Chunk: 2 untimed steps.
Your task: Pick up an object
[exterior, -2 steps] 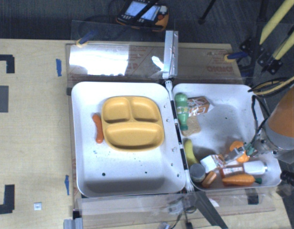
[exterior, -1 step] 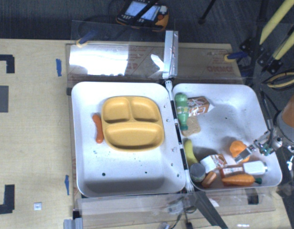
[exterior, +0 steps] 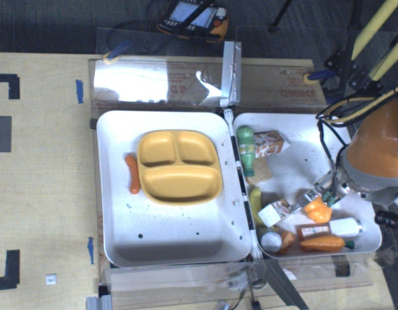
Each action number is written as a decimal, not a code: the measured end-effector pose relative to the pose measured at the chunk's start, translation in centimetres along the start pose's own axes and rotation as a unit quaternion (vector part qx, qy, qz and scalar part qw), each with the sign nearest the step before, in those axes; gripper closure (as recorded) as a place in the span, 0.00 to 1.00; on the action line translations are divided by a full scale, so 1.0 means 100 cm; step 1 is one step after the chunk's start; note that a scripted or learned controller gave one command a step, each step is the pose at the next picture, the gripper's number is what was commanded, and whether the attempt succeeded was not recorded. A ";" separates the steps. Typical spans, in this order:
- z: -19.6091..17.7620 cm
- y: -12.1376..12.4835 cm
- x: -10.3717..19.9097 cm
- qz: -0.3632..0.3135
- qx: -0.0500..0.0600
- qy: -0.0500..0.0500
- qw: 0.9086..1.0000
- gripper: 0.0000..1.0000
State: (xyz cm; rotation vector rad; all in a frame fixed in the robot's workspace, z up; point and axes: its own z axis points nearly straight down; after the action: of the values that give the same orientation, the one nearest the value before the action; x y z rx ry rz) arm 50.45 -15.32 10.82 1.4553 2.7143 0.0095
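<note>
Looking down at a slant on a pale wooden worktop with two shallow white bins side by side. The left bin holds a yellow divided plate and, just beside the plate's left edge, a small orange carrot-shaped toy lying with its long axis running from the far side toward the near side.

The right bin is crowded. A green bottle lies along its left wall, long axis also far to near, with a printed packet beside it. Near the front wall lie a white block, a silvery round lid, a white tube and an orange carrot, whose long axis runs left to right.

The grey arm with its orange band reaches in from the right. Its hand sits low over the right bin, just above a small orange pepper-like object. Whether the hand is spread or pressed together cannot be told.
</note>
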 end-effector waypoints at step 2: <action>0.000 -0.001 0.007 -0.002 0.005 0.009 1.000 1.00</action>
State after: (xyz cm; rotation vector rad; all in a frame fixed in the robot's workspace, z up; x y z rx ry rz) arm 49.97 -14.75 10.82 1.4585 2.7347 0.0088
